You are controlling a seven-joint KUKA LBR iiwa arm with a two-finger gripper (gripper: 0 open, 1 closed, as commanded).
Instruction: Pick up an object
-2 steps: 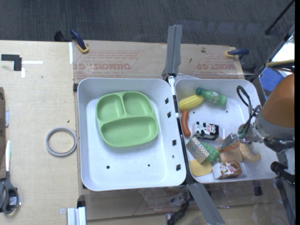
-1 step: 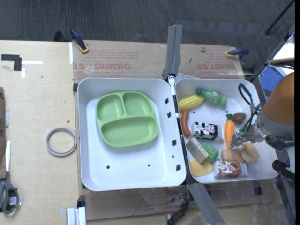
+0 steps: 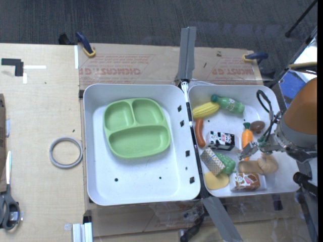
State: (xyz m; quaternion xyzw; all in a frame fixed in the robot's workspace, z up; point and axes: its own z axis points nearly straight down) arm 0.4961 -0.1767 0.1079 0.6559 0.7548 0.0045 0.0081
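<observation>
The right bin [image 3: 267,92] holds several toy foods: a green bottle [image 3: 229,104], a corn cob [image 3: 205,109], a red sausage [image 3: 200,133], a black-and-white carton [image 3: 222,140], a carrot [image 3: 246,136], a brown round piece [image 3: 257,127], a silver block [image 3: 212,161], a yellow slice [image 3: 217,181], a tan bread-like piece [image 3: 258,165] and a red-brown packet [image 3: 247,181]. My gripper [image 3: 255,147] reaches in from the right and hangs low between the carrot and the tan piece. Nothing is seen held in it.
The left bin [image 3: 96,185] carries a green divided plate [image 3: 136,127]. A tape ring [image 3: 66,152] and scissors [image 3: 7,205] lie on the bench to the left. Clamps [image 3: 86,44] sit along the cardboard at the back.
</observation>
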